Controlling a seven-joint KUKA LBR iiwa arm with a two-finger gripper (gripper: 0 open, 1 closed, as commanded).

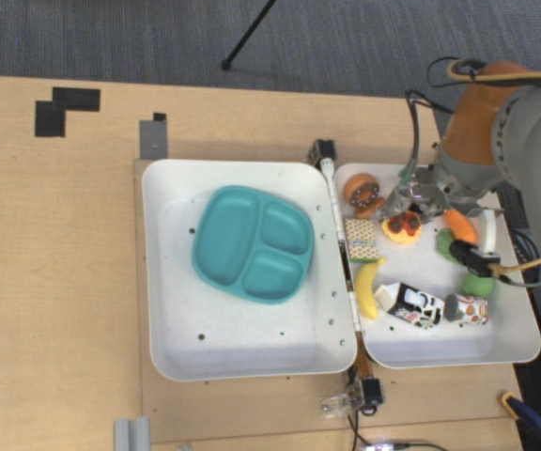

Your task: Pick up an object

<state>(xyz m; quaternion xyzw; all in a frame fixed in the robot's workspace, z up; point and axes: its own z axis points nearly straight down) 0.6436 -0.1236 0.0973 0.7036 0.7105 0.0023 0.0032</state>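
Yellow and red mark the toy [403, 227] you want to watch: a small rounded yellow piece with a red-and-dark top, sitting in the right bin [458, 350] near its far edge. The pincer [408, 201] is down right over it, at the end of the grey arm [524, 139] with its orange band; you cannot tell from this angle how wide the pincer stands, or whether it grips anything.

Just beside the toy toward the bins' shared edge lies a speckled square [361, 238], and beyond that, in the far corner, a brown donut [362, 193]. A banana [368, 287] lies along the shared edge, nearer you. A black-and-white piece [418, 306] sits next to it, then a small cup [472, 310] toward the bin's right side. An orange carrot [459, 224] and a green piece [465, 252] lie under the arm.

Your left bin [172, 346] carries a teal divided plate [253, 242] near its middle, on the wooden counter [54, 280].
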